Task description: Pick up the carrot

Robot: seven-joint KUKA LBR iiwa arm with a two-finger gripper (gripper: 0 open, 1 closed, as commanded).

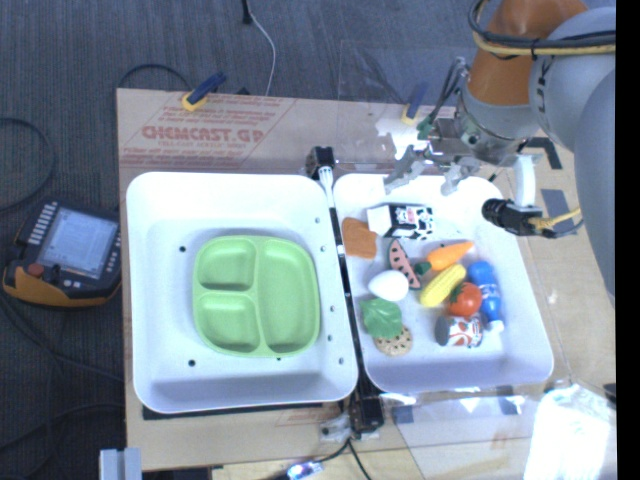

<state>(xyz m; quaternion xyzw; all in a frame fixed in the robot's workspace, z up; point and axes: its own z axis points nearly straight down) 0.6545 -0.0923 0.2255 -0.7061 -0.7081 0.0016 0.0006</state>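
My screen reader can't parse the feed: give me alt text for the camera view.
The gripper hovers open over the right bin's far edge, short of the carrot lying among toy food. The left bin holds a green divided tray.

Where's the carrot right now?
The carrot lies in the right bin, just above the yellow corn and right of the watermelon slice.

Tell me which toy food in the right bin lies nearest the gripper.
The black-and-white milk carton, at the bin's far end just below the gripper; the carrot lies farther.
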